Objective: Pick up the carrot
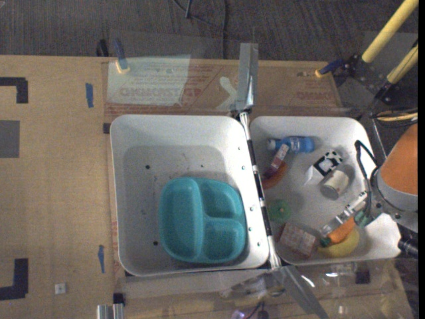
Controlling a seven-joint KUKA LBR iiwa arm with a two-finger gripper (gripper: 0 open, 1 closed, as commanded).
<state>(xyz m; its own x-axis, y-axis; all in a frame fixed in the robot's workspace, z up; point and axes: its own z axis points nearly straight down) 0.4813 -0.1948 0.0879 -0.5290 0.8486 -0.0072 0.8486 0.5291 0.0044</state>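
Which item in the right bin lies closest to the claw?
The carrot, orange, lying at the claw tip on the yellow banana. The blue bottle lies far off at the bin's back.

The orange carrot [342, 231] lies tilted near the right bin's front corner.

I'm looking at a robotics lab: a cardboard-covered bench [53, 198] marked with tape, two white bins [126, 178], cables on grey carpet [299, 12], and yellow stand legs [392, 22].
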